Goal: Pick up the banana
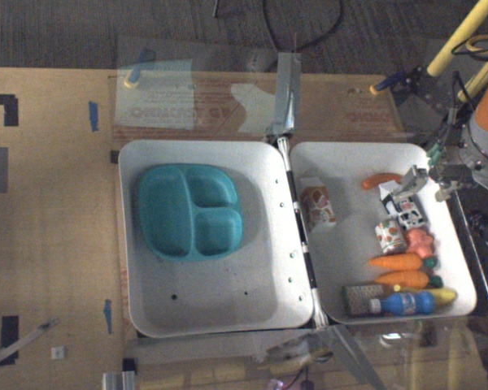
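My gripper (408, 187) hung over the right bin (339, 165); I could not tell its grip. The one banana (443, 296) lay at the near right corner, beside two carrots (397, 262) and one blue bottle (403, 303).

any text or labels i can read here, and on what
None reads clearly.
Clear sheet behind the bins: mirrored print, too blurred to read.
Small carton: printed front, too small.
Blue bottle: label, too small.
Black-and-white box and patterned cup: markings, unreadable.
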`<action>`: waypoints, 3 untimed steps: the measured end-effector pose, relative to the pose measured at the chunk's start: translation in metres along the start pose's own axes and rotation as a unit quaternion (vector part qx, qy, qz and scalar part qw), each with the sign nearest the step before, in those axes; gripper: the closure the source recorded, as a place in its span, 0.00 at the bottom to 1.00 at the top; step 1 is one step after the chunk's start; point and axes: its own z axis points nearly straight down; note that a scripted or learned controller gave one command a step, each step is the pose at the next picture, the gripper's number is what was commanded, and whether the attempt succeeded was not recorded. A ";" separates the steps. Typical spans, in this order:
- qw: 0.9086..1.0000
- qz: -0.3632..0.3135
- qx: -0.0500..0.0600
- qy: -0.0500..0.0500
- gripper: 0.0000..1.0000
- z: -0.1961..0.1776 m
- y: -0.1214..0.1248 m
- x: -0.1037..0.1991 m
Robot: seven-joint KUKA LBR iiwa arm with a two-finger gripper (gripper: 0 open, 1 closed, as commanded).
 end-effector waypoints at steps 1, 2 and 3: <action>0.999 0.040 0.001 0.000 0.00 0.020 0.002 -0.017; 0.967 -0.256 0.000 0.000 0.00 0.092 -0.032 0.023; 0.999 -0.037 -0.002 -0.001 0.00 0.053 -0.047 0.052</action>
